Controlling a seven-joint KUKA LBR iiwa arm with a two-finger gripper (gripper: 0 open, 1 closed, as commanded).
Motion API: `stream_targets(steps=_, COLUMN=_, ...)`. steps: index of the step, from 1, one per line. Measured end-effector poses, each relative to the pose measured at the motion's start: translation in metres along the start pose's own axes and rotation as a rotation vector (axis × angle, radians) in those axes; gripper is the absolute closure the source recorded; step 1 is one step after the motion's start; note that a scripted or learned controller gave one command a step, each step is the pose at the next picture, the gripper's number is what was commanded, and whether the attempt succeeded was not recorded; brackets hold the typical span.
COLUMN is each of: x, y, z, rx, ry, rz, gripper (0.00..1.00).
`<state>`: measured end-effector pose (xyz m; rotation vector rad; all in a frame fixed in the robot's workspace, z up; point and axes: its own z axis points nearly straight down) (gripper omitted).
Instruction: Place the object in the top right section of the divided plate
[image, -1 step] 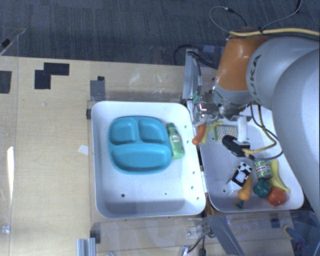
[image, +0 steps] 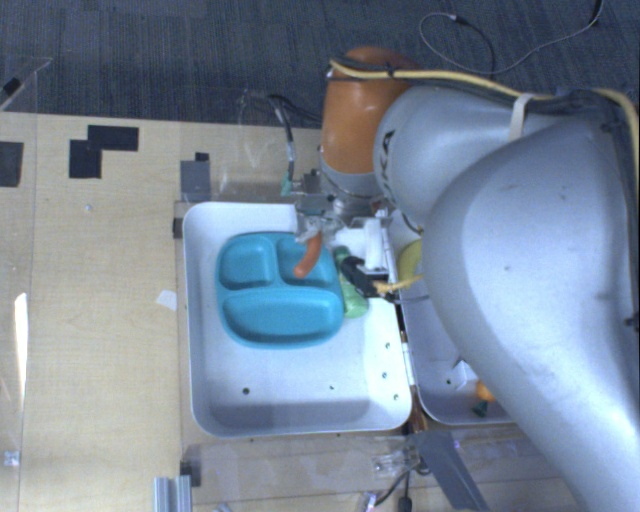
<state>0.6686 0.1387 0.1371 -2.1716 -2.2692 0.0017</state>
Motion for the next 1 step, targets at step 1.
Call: stream_targets(steps=1, x=-0.0001, y=0.0002, z=-0.0004, rx=-0.001, ry=-0.001, rz=-0.001, gripper=0.0)
